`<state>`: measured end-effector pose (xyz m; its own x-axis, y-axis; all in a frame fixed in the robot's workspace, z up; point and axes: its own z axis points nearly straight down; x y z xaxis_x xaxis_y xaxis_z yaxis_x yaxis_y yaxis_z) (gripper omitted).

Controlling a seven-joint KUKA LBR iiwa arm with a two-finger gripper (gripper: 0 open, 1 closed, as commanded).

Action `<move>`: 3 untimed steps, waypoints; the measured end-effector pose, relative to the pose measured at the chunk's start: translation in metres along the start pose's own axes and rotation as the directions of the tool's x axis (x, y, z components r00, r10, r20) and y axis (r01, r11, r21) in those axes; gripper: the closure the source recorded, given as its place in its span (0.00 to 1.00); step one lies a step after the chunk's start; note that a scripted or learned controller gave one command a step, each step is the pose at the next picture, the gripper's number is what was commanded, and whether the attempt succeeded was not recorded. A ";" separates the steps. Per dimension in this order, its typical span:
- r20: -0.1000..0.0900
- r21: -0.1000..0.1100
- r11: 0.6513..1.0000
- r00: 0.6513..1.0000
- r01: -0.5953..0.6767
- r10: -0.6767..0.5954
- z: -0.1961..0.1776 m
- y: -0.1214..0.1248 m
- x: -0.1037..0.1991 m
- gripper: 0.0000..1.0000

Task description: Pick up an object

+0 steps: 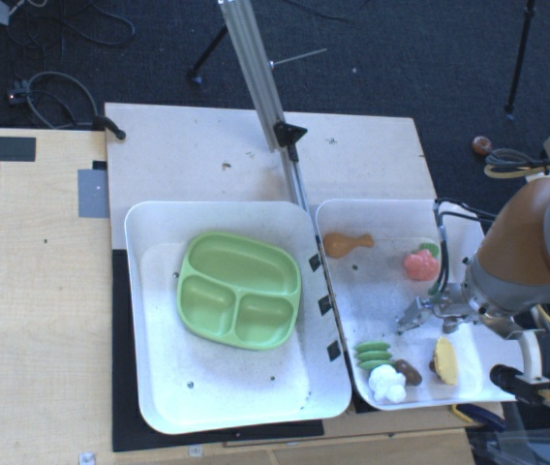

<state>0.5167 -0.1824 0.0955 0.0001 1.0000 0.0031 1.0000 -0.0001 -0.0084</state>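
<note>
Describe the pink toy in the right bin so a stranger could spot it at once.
Look in the right bin, towards its far right side. The strawberry lies there, just beyond the gripper. It is the one pink-red piece with a green top; the drumstick to its left is orange-brown.

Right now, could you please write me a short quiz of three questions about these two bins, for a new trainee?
1. True or false: the green divided plate lies in the left bin.
2. Which item lies closest to the end effector? A. orange drumstick B. yellow piece C. green pea pod
3. Fill in: the strawberry lies in the ____ bin.

Key: 1 true; 2 B; 3 right.
</note>
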 end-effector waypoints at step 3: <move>0.005 -0.013 1.000 1.000 0.002 -0.002 -0.139 0.000 -0.006 1.00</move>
<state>0.5178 -0.1885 0.2345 -0.0023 1.0000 -0.0017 1.0000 0.0023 0.0049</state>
